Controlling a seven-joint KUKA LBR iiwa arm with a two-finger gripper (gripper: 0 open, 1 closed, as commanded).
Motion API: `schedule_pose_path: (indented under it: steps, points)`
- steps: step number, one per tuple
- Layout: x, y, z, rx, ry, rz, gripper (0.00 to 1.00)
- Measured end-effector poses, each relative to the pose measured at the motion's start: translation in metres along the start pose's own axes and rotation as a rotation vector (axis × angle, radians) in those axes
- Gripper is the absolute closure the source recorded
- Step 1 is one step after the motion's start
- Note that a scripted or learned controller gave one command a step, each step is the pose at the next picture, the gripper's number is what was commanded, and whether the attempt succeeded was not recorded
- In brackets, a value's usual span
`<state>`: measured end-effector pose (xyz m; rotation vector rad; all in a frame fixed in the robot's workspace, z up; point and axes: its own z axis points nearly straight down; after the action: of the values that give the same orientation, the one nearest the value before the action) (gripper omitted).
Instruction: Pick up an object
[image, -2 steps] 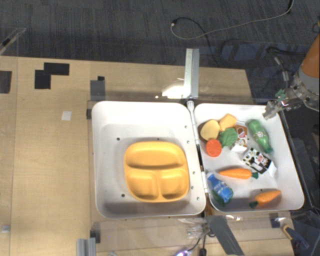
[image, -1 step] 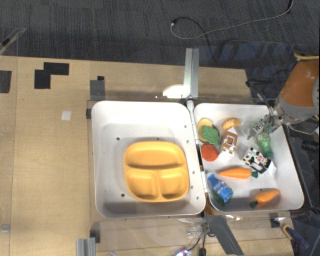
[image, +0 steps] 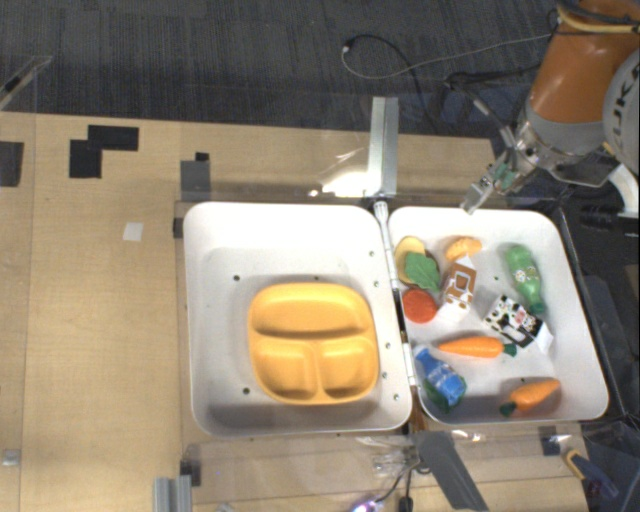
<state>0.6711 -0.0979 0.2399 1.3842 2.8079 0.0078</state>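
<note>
Now the arm is only getting ready to pick something.

Its gripper (image: 482, 195) hangs over the far rim of the right bin (image: 575, 290), and I cannot tell how it is set. All the toys lie below it; the yellow piece (image: 461, 246) is nearest. Next it must go down over one toy.

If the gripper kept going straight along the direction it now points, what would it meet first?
The gripper slants down-left over the right bin's far rim. Carried on, it would probably reach the orange-and-yellow toy first, or the bin floor beside it; one slanted view leaves depth unclear.
</note>
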Motion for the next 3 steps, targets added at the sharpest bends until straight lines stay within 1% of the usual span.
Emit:
schedule_pose_path:
  steps: [1, 2, 3]
  points:
    - [-0.004, -0.075, -0.091, 0.002, -0.001, -0.327, 1.0]
    - [-0.069, -0.086, -0.2, 0.002, -0.003, -0.544, 1.0]
    - [-0.069, -0.084, -0.214, -0.004, -0.015, -0.546, 1.0]
